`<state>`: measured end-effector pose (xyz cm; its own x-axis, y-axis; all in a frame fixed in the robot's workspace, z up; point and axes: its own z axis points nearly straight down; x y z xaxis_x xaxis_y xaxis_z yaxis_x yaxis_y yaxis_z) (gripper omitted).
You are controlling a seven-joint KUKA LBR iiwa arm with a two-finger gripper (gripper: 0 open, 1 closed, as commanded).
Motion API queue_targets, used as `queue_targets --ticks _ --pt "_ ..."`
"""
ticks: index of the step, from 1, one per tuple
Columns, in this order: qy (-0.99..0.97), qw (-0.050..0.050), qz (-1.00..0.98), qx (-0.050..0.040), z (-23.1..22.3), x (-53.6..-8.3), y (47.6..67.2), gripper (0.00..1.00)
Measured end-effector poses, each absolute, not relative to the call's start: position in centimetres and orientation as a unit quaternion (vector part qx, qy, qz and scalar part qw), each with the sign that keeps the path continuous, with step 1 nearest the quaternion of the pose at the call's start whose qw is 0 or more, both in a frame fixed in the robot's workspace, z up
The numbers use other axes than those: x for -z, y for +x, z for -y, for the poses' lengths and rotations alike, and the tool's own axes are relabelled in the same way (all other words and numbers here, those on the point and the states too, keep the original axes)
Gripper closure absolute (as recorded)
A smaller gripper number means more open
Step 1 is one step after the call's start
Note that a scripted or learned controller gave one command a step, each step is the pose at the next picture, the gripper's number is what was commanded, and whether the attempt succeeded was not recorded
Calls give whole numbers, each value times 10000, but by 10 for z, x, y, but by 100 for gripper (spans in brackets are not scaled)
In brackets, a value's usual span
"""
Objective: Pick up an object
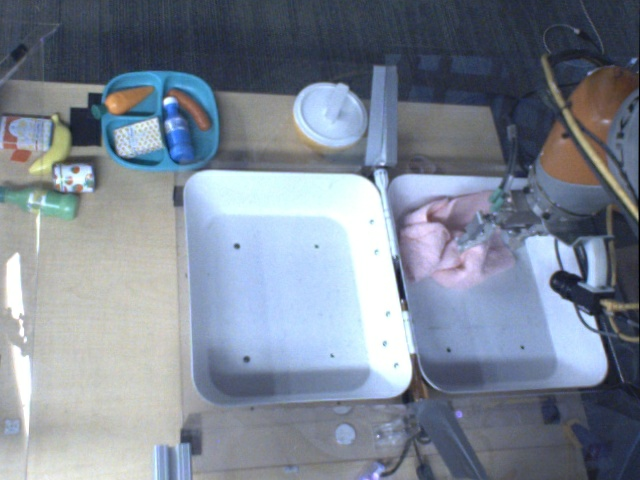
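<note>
Grey arm (585, 183) w/ orange band (590, 118), yellow & black cables (570, 88).

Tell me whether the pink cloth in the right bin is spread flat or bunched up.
Bunched up. The pink cloth lies in rumpled folds at the upper left of the right bin, with the gripper over its right part.

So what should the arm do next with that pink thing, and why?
Probably ease the tool a little lower into the pink cloth. It sits right over the crumpled cloth in the right bin, at its upper right part, but the view doesn't show cloth gripped, so lifting now might bring up nothing.
</note>
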<state>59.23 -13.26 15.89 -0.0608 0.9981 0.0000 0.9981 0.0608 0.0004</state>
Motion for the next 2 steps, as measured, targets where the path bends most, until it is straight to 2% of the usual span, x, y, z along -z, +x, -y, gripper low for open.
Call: queue_targets --ticks 1,2 --pt "6303 57 -7763 -38 118 -91 621 0" --pt "6302 57 -7764 -38 118 -91 621 0"
